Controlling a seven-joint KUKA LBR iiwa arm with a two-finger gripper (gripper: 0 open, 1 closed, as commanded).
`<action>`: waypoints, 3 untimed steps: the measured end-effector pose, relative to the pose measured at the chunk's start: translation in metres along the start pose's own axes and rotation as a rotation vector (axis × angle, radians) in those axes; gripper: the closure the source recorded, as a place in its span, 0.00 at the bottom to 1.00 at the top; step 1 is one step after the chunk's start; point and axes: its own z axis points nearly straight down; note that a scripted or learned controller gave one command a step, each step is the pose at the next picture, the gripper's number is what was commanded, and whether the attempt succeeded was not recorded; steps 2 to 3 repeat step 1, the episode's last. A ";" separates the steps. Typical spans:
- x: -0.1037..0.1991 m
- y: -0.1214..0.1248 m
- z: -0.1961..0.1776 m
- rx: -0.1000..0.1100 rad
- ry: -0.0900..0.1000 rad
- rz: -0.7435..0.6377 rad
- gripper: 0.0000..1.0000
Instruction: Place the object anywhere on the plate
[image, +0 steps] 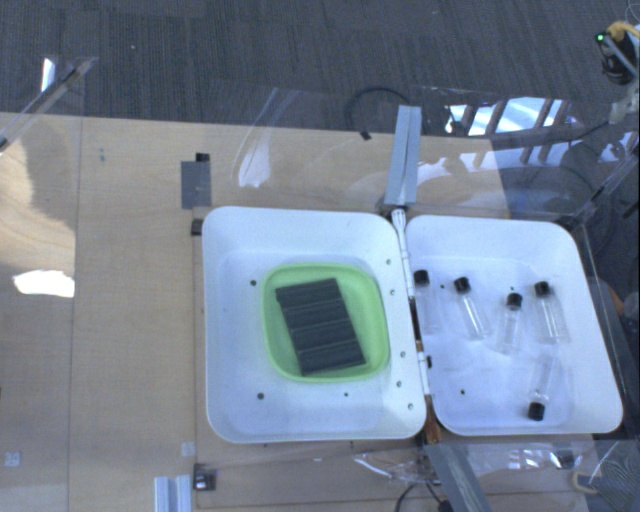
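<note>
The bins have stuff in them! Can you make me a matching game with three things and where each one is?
Things:
1. green plate
2. dark ridged block
3. clear vials with black caps

Places:
A. lying on the green plate
B. scattered in the right bin
C. sitting in the left bin

Pairs: 1-C, 2-A, 3-B

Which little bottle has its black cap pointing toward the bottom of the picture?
The lowest vial in the right bin. Its black cap is at its bottom end; the others have caps on top.
</note>
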 end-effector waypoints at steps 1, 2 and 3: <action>-0.002 0.000 0.001 0.001 -0.002 0.002 0.00; -0.002 0.000 0.001 0.001 -0.002 0.002 0.00; -0.002 0.000 0.001 0.001 -0.002 0.002 0.00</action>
